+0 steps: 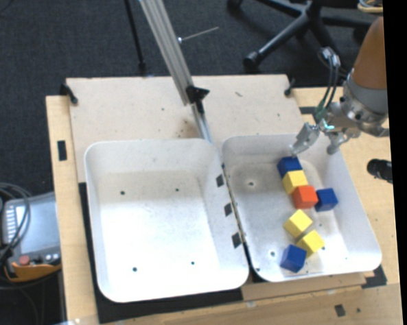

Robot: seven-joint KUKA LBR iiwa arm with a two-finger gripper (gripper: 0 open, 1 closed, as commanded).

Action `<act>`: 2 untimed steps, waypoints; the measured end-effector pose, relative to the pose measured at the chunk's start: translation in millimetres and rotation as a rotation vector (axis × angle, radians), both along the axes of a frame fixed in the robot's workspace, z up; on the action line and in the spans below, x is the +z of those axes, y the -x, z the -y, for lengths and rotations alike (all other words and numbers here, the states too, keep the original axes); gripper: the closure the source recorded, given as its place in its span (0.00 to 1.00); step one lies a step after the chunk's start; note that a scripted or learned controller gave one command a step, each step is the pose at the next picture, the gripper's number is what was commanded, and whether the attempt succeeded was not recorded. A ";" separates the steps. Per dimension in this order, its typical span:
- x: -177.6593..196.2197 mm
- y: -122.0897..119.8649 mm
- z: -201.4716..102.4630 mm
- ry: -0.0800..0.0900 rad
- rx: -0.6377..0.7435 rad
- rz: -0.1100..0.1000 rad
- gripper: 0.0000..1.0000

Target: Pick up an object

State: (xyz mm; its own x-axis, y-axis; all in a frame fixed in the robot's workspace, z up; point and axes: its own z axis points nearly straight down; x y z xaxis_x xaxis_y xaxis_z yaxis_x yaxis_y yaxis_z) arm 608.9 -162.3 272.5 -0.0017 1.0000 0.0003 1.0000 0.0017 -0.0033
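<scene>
Over the right bin's (pixel 346 252) far rim my gripper (pixel 320 139) hangs spread open, holding nothing. My nearest target, a blue cube (pixel 289 165), lies just at its seven o'clock, touching a yellow cube (pixel 295 180) with an orange cube (pixel 304 196) next. I judge I should drop straight, fingers straddling the blue cube's free sides. Left to right: left bin (pixel 109 198), wooden bench (pixel 145 100), office chair (pixel 291 15) at twelve o'clock.

arm (pixel 364 90): grey | orange band above wrist | hand (pixel 320 139): 2 silvery fingers | green cable
</scene>
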 end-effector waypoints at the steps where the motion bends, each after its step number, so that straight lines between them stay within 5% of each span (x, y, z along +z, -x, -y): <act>1: 2.5 -0.7 0.1 0.001 0.001 0.004 0.00; 2: -39.5 1.0 1.6 0.002 -0.002 0.000 0.00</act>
State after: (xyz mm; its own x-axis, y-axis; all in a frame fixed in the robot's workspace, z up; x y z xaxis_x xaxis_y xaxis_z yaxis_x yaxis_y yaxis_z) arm 607.9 -163.9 233.0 0.0006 1.0000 -0.0013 1.0000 -0.0006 -0.0035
